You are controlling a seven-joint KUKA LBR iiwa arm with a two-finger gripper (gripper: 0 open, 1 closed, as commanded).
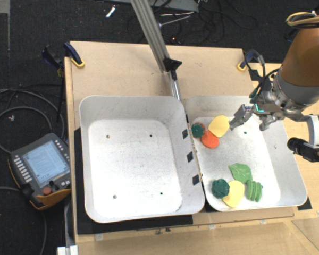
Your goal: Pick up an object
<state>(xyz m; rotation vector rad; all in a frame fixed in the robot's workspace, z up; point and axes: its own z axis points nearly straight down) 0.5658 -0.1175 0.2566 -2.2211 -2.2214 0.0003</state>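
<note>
Camera view, from above at a slant: two white bins side by side on the wooden table [127, 73]. Left bin [133, 206] bare inside. Right bin [279, 153] loaded with small toy pieces in two groups. Far-left group: yellow piece [219, 125] touching orange piece [210, 139], dark green piece [197, 128] just beside them at the bin's left wall. Near group: dark green clump [220, 187], pale yellow piece [234, 193], light green leaf piece [240, 171] and striped green piece [254, 190], all close together.

Grey arm [303, 62] reached in from the right, over the far part of the right bin. Gripper [253, 118] low there, just right of the yellow piece. Fingers [238, 119] apart, nothing clamped between; one tip near the yellow piece, contact not possible to judge.

Handheld control pad [41, 166] on the dark floor, left of the table.
</note>
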